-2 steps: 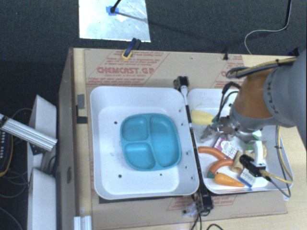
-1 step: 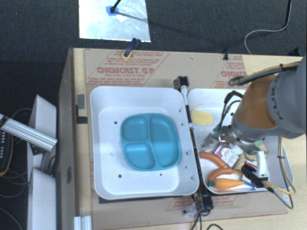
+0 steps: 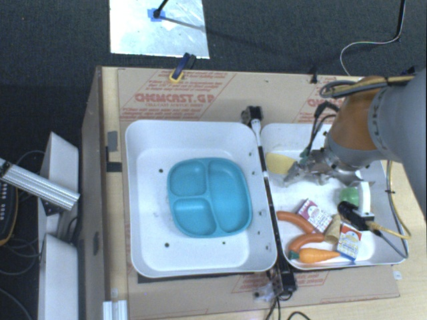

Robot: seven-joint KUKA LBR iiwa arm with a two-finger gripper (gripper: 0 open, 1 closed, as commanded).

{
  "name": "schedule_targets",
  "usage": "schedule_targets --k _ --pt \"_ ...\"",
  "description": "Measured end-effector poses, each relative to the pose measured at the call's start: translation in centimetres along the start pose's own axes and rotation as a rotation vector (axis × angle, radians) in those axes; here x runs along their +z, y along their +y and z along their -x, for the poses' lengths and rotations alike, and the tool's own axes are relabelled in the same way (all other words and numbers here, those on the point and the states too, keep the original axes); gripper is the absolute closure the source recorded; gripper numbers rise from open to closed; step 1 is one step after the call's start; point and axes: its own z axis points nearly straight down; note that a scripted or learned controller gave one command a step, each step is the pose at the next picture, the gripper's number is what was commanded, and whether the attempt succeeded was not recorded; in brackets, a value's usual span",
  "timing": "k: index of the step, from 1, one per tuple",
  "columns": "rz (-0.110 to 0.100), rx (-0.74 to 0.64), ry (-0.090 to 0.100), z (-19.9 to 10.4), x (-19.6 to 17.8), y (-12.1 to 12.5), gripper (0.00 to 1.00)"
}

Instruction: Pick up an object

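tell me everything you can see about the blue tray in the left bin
The blue tray is a light blue, smooth, plastic-looking dish with rounded corners, divided by raised ribs into three compartments: two smaller ones along the far side and one wider one nearer the camera's bottom edge. Nothing can be seen in any of them. It lies flat and upright on the floor of the left bin, roughly in the middle, turned slightly askew to the bin's walls and clear of them. Nothing but the bin floor touches it.
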Motion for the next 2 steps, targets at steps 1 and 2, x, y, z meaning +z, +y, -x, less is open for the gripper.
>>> schedule_targets --k 1,2 --pt "-0.003 0.002 0.001 1.2 0.1 -8.0 0.0" --pt "0.0 0.002 0.0 5.3 -4.4 -4.9 0.0"
